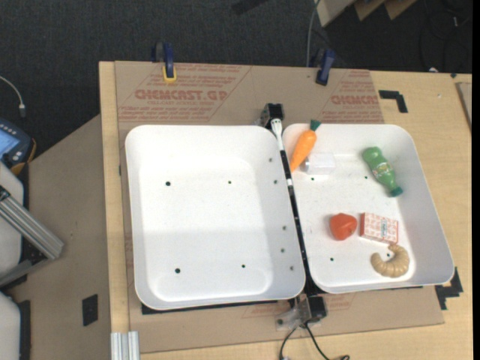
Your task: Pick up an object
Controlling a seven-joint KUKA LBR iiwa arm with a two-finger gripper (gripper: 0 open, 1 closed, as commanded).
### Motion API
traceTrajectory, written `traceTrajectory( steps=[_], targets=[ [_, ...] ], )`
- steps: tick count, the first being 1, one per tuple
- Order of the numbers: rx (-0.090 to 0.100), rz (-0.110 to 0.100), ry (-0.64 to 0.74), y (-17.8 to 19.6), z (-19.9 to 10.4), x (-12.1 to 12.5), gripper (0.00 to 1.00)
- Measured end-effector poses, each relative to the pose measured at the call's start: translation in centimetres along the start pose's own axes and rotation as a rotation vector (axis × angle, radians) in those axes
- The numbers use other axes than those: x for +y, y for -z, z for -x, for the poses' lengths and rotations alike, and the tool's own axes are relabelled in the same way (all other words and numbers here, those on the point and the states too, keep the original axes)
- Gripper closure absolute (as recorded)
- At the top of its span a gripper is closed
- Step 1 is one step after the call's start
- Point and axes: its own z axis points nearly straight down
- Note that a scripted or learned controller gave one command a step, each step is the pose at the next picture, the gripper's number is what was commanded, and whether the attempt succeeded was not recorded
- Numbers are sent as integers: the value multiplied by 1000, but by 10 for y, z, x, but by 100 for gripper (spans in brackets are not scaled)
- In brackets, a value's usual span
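Observation:
The right bin [420,201] holds several small objects. An orange carrot [303,147] lies at its far left corner, with a small clear white piece [320,165] just beside it. A green bottle [382,170] lies toward the far right. Near the front sit a red round object [343,226], a pink and white box [379,229] and a tan curled croissant-like piece [392,262].
The left bin [202,216] stands beside the right one, their rims meeting along a black seam [289,193]. Both rest on a brown board [120,126] held by blue clamps [166,58] at the far edge. A metal rail [26,223] sits at the left.

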Motion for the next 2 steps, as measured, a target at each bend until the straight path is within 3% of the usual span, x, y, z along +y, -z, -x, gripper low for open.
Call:
traceTrajectory(
  steps=[1,2],
  targets=[
    [1,-1,0,-1,0,0,0],
    [19,-22,1,-95,-20,103,0]
  ],
)
